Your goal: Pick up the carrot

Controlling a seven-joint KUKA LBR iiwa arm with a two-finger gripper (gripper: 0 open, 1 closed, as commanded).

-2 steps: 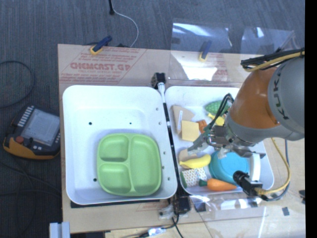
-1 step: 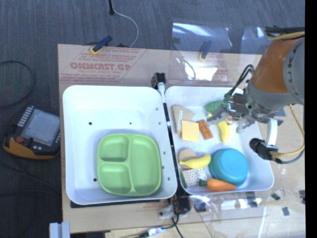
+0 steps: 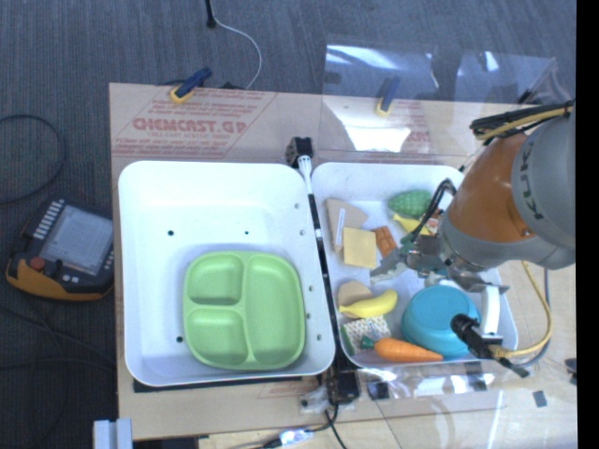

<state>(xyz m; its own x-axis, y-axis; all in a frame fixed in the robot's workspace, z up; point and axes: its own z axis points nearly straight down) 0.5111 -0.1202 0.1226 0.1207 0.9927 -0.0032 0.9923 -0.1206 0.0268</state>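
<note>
Since the carrot (image 3: pixel 406 350) lies at the near edge of the right bin (image 3: pixel 329 187), touching the blue bowl (image 3: pixel 440 318), we should bring the tool (image 3: pixel 401 256) nearer and close across its width; its state we cannot tell.

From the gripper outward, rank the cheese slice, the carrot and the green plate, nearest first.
From the gripper:
1. Cheese slice, just to its left in the right bin.
2. Carrot, at that bin's near edge.
3. Green plate, in the left bin.
</note>
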